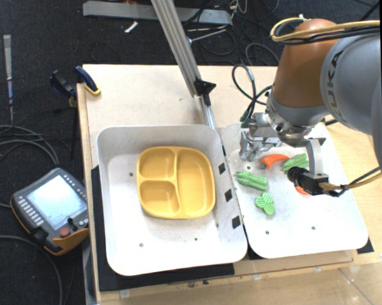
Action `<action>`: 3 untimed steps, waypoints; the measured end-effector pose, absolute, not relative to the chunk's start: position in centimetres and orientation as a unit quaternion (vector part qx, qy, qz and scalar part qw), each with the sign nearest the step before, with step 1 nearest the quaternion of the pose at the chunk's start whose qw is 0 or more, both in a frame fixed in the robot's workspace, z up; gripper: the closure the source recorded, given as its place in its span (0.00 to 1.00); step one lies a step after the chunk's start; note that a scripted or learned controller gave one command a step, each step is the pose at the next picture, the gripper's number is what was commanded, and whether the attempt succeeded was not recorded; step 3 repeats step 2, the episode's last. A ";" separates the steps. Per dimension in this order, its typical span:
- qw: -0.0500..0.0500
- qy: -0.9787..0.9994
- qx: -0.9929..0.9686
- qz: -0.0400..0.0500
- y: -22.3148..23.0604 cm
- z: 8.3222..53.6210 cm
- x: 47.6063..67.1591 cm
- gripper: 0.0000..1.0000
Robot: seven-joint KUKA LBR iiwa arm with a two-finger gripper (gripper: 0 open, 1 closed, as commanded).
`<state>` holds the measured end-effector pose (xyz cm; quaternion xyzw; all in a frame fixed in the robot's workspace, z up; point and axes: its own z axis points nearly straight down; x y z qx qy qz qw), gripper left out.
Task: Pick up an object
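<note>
One gripper (250,150) hangs low over the far left part of the right bin (319,229), at the end of the grey arm (357,74) with its orange band (300,63); whether it is open or shut cannot be told from this angle, since the metal tips are small and partly lost against the white floor. Nothing can be seen held in it.

Just beside the tips, toward the right, lies an orange carrot-like piece (274,158), and next to that a light green pod-shaped piece (296,162). Just below the gripper rests a ridged green piece (251,180), lying flat, and nearer the front a smaller green piece with a lobed outline (265,204). A black fitting on the arm (307,179) sits over the right bin, with a bit of something orange-red (301,190) under it, too hidden to name.

The left bin (119,245) touches the right one along their shared edge and holds a yellow divided plate (176,182) with three compartments, lying flat near its middle. Both bins sit on a pale bench (139,94). On the dark floor to the left lies a control pendant (52,210) with a lit screen.
</note>
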<state>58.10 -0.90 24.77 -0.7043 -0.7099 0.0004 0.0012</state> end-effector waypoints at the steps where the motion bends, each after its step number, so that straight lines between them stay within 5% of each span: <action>1: 0.001 -0.710 -0.704 0.000 4.1 23.3 57.2 1.00; 2: 0.000 -0.710 -0.704 -0.001 8.9 23.7 57.5 1.00; 3: 0.000 -0.710 -0.704 -0.001 8.9 23.7 57.5 1.00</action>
